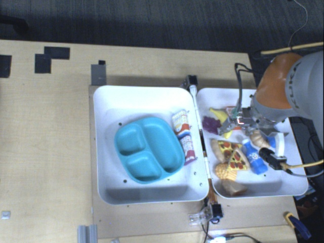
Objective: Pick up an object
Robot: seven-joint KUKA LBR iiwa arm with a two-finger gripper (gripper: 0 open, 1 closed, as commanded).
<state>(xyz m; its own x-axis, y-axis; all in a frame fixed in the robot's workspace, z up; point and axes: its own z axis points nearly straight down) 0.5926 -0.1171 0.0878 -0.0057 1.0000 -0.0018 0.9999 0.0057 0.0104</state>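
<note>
Waffle (227,172) in right bin (293,186), claw (234,127) above banana (218,115), grip state unclear

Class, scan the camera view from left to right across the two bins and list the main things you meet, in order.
Blue divided plate → tube lying along the left bin's right side → purple toy → toy pizza slice → blue bottle → grey arm with orange band.
</note>
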